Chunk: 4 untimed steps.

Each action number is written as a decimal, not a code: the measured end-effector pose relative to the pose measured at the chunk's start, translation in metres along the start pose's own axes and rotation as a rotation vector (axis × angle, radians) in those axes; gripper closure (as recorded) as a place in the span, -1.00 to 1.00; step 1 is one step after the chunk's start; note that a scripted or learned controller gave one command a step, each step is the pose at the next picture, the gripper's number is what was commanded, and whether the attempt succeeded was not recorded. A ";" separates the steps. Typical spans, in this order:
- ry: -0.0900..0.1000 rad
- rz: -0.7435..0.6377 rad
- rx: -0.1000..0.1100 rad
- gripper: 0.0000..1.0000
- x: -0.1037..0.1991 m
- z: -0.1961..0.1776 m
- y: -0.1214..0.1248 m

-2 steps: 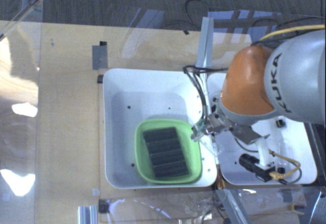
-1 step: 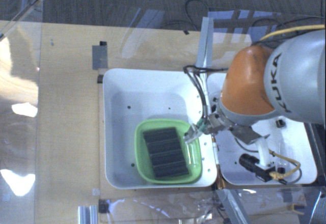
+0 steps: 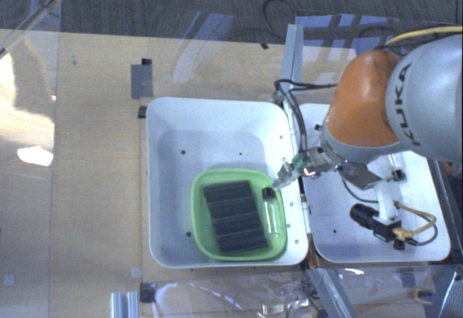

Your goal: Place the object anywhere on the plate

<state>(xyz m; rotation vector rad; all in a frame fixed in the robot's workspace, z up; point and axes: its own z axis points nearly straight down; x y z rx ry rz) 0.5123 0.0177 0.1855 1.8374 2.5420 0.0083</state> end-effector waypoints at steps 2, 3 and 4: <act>0.000 -0.086 -0.001 -1.00 0.021 -0.027 0.095; -0.001 -0.184 -0.004 -1.00 0.066 -0.117 0.174; -0.001 -0.238 -0.006 -1.00 0.135 -0.183 0.207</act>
